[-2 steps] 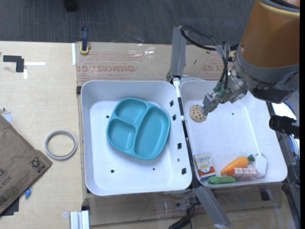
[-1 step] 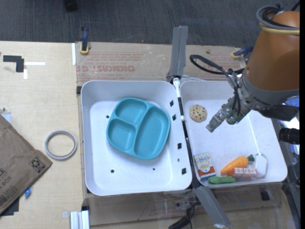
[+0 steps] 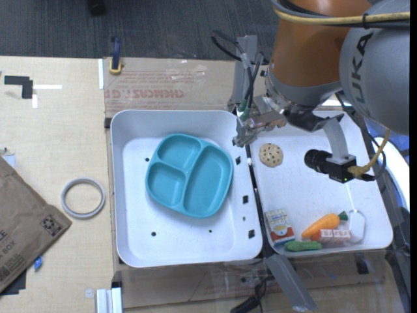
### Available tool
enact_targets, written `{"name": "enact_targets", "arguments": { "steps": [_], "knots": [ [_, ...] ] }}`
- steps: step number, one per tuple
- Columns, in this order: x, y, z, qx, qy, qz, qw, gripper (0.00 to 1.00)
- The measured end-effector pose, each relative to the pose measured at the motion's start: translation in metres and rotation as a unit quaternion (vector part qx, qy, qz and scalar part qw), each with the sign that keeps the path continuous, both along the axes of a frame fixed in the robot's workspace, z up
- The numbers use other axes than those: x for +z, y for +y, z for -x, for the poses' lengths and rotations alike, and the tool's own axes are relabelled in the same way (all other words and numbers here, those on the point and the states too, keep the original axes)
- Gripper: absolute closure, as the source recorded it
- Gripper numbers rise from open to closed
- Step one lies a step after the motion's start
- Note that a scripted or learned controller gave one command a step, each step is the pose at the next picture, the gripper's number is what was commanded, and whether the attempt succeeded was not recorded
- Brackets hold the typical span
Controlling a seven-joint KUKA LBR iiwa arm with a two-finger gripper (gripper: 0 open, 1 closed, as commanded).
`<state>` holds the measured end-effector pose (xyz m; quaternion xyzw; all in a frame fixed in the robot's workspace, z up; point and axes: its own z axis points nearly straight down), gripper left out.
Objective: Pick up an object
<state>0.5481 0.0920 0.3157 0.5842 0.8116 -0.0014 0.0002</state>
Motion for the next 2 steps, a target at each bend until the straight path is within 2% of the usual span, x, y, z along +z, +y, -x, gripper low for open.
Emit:
{"name": "enact_targets", "arguments": {
  "steps": [1,2],
  "knots": [
    [0.125,-0.082,0.000,0.071,0.000,-0.0001,0.9975,1.00],
    [0.023,-0.107,0.045,0.123,0.000,-0.0005,0.9924,1.00]
  ]
}}
